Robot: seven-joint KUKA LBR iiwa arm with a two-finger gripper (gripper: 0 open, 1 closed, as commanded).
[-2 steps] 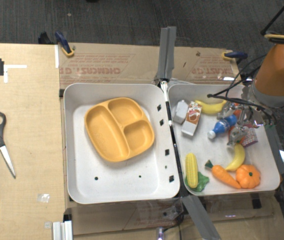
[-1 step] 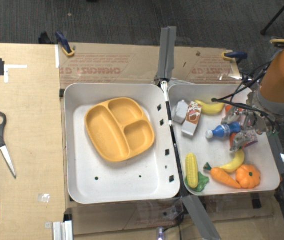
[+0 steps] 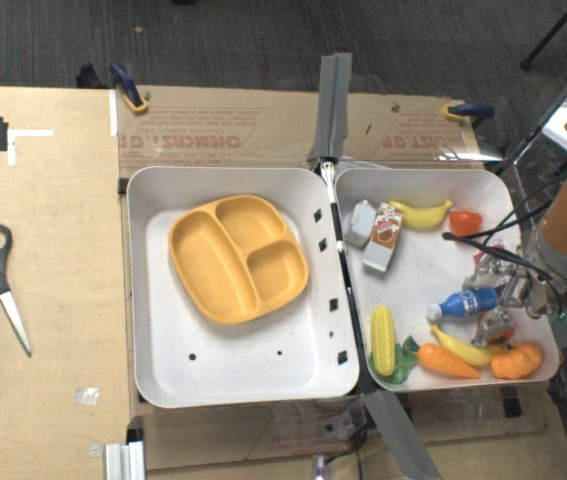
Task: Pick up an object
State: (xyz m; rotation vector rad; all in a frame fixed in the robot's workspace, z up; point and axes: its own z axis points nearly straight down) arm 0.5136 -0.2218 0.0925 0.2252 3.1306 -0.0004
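Camera view: the gripper hangs low in the right bin, just beside a blue bottle lying on its side; whether it is spread or pinching cannot be told. Two bananas, a carrot and corn lie around. A yellow plate sits in the left bin.

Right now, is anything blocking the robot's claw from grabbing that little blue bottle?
Nothing visible does. The end effector sits right by the blue bottle in the right bin. A yellow banana lies close below the bottle and might crowd a grasp.
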